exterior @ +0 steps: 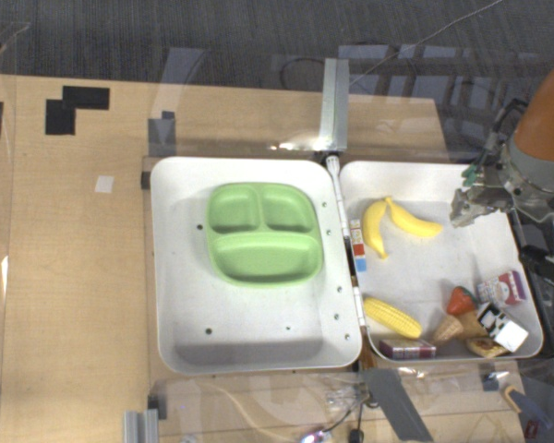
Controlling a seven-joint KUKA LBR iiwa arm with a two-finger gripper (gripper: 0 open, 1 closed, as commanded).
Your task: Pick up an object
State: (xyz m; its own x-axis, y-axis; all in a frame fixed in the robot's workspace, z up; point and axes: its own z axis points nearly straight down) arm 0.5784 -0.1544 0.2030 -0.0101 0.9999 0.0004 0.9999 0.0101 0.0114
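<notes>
While our end effector (pixel 468 206) hangs over the right bin (pixel 526 275), we cannot tell its state. Just left of it lie two bananas (pixel 394 223); below it sit a corn cob (pixel 391 317), a cone (pixel 451 328) and small packets (pixel 501 290) whose labels we cannot read.
</notes>
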